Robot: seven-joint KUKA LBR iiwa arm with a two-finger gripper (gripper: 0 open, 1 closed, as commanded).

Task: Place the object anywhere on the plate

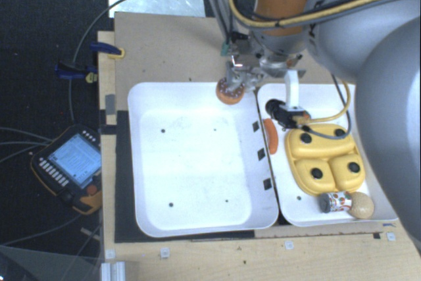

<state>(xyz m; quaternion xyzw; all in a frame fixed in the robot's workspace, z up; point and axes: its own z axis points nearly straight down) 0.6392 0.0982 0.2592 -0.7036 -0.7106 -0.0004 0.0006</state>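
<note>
1. Near the frame's upper centre, the gripper [231, 83] hangs over the left bin's [191, 161] top right rim, a round brown object [229, 95] at its tip; whether it is clamped cannot be told.
2. At right, a glossy yellow sectioned plate [325, 164] lies in the right bin [296, 210], presumably the target.

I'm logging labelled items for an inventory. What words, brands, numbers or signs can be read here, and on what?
None can be read.
Small can in the right bin: printed label, too blurred.
Handheld pendant left of the bench: lit screen, too small.
</note>
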